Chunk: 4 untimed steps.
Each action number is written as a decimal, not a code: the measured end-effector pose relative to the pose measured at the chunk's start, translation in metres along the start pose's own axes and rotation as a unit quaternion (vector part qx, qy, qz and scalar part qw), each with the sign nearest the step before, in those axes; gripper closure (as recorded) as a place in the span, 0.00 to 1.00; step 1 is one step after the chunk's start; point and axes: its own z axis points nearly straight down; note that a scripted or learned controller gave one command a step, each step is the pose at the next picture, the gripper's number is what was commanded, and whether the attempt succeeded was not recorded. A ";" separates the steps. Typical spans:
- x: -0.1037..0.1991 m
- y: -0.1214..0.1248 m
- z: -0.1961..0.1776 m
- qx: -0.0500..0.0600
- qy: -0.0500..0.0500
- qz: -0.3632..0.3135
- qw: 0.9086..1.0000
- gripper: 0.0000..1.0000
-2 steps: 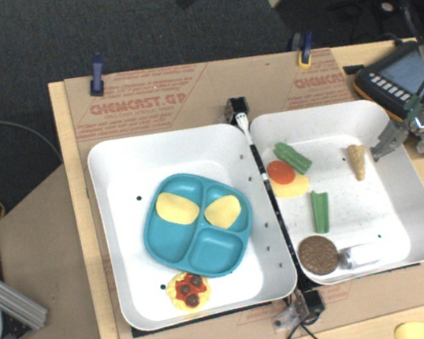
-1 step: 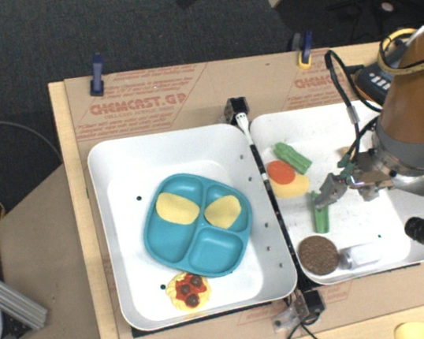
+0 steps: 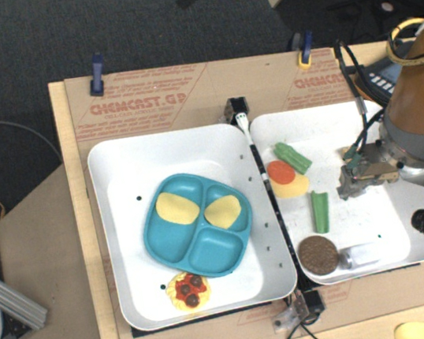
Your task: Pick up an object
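Note:
My gripper [image 3: 347, 183] hangs over the right bin [image 3: 324, 119], right of a green stick-shaped piece [image 3: 320, 211]. Nothing shows between its fingers, and their spread is unclear. Further left in that bin lie an orange-red disc [image 3: 280, 171] on a yellow piece [image 3: 294, 186] and a second green piece [image 3: 293, 157]. A brown round patty [image 3: 318, 254] and a clear small bottle [image 3: 359, 255] lie at the bin's front edge.
The left bin [image 3: 118, 179] holds a blue divided plate [image 3: 195, 224] with two yellow pieces in it, and a small pizza-like toy [image 3: 187, 290] in front of the plate. Clamps sit between the bins at back [image 3: 236, 110] and front [image 3: 309, 305].

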 end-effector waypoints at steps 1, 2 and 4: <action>0.051 0.001 -0.086 -0.004 0.001 -0.004 1.000 1.00; 0.104 0.000 -0.155 -0.002 0.000 -0.002 1.000 1.00; 0.156 0.000 -0.072 0.001 0.000 0.000 1.000 1.00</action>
